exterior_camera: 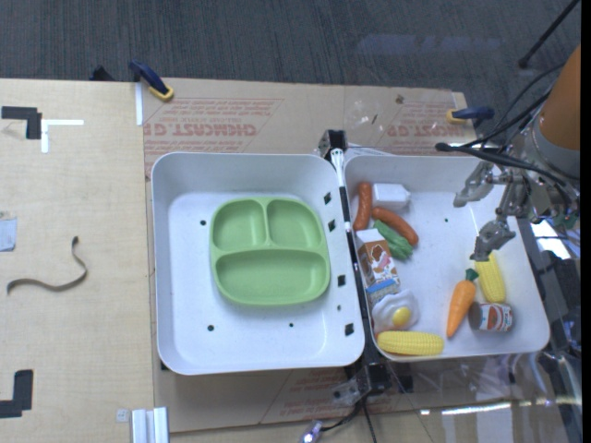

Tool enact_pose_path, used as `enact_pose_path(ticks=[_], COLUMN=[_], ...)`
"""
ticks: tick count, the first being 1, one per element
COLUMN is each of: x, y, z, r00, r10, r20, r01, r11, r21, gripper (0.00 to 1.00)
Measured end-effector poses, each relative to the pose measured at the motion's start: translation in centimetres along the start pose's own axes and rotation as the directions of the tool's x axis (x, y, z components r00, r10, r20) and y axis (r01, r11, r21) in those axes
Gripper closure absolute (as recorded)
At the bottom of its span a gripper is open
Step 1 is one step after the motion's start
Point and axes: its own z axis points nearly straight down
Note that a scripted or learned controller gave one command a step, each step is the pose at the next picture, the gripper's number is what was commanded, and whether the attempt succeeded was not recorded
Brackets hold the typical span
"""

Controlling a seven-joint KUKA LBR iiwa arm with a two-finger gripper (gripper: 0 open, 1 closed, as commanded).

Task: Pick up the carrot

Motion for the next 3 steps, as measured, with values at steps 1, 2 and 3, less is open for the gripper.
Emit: enact_pose_path(ticks=[1,2,3], x=[4.9,7.0,6.8], y=[-0.3,-2.1,-1.9], z=[15.1,15.1,14.1], r00=[0.94,0.819,0.815], r10=[-0.341,-0.574,-0.579], r20=[-0.002,0.001,0.005], r01=[0.341,0.574,0.579], r11=[0.94,0.819,0.815], r21=[-0.001,-0.001,0.001], gripper=[0.0,0.0,1.0])
